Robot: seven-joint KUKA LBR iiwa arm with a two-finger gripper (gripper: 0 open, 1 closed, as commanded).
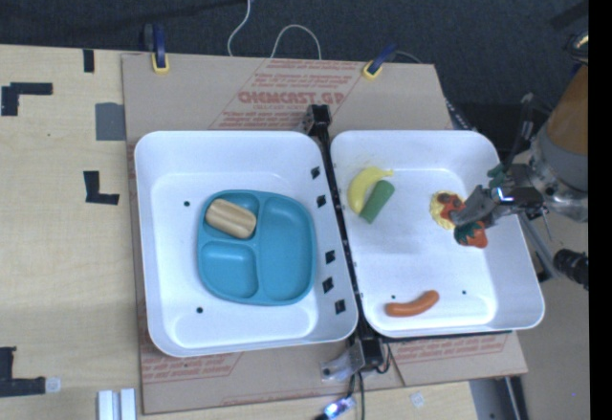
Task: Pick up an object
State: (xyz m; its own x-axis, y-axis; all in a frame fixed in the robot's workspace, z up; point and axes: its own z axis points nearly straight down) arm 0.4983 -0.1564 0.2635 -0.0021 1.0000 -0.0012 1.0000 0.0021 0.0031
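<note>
My gripper [475,214] hangs low over the right edge of the right bin [421,255], coming in from the right. Directly at it lies a small toy of yellow, red and green parts [444,210]; the gripper covers part of the toy, and I cannot tell whether it is touching it. Near the bin's upper left, a yellow banana [361,186] and a green piece [378,201] rest against each other. An orange sausage [413,303] lies close to the front wall.
The left bin [163,246] holds a blue divided plate [277,265] with a tan bread roll [231,217] in its upper left compartment. A black divider with clips [332,217] runs between the bins. Both bins stand on a cardboard sheet [191,93].
</note>
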